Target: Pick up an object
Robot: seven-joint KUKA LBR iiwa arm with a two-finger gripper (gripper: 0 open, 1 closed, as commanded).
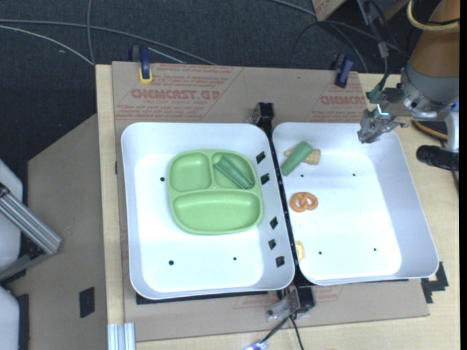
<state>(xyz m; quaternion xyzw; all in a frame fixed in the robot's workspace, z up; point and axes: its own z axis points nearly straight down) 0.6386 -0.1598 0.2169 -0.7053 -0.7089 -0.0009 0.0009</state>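
Looking down on the bench, the camera view shows two white bins side by side. The left bin [146, 217] holds a green divided plate [215, 192], with a dark green piece [235, 170] lying in its upper right compartment. The right bin [379, 224] holds a green block [294, 157] near its upper left corner, touching a small tan item [313, 156]; a pretzel [303, 202] lies just below them, and a small yellow bit [300, 250] sits by the left wall. The gripper [373, 131] hovers over the right bin's far edge, well apart from the pretzel and block; whether its jaws are apart or together, I cannot tell.
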